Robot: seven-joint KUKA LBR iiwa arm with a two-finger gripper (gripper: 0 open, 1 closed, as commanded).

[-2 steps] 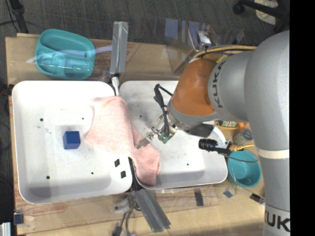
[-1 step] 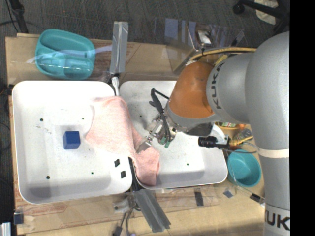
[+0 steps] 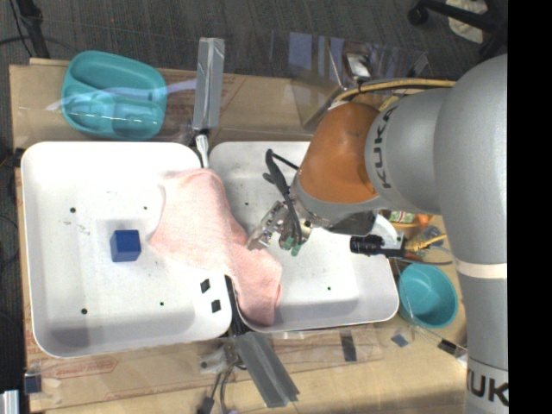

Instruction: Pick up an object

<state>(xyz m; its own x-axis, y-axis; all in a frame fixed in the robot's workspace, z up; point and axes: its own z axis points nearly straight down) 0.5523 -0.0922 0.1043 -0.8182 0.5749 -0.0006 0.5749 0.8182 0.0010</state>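
The likeliest thing to be picked is the pink cloth point(image 3: 226, 235), which lies draped over the shared wall between the two bins: its upper part spreads on the floor of the left bin point(image 3: 52, 231), and its lower corner hangs down into the right bin point(image 3: 345, 304). Lying across the divider leaves a raised fold along the cloth's right edge, probably the easiest place for a pinch from above.

The gripper point(image 3: 278, 231) hangs just beside that right edge, inside the right bin, close to the fold or perhaps brushing it — which of the two I cannot tell. The metal parts there are too cluttered to judge, so whether they are spread or clenched I cannot tell either; no cloth is visibly caught between them. A judgement only: the arm looks set for a grab at the cloth's edge, with nothing lifted yet.

Left of the cloth, well apart from it on the left bin's floor, sits a small blue cube point(image 3: 126, 245) — another candidate, but far from the gripper. Beyond the cloth, up and to the left on the bench point(image 3: 259, 97), lies a teal plastic container point(image 3: 114, 93); to the cloth's right, past the right bin's corner, stands a teal bowl point(image 3: 427, 296).
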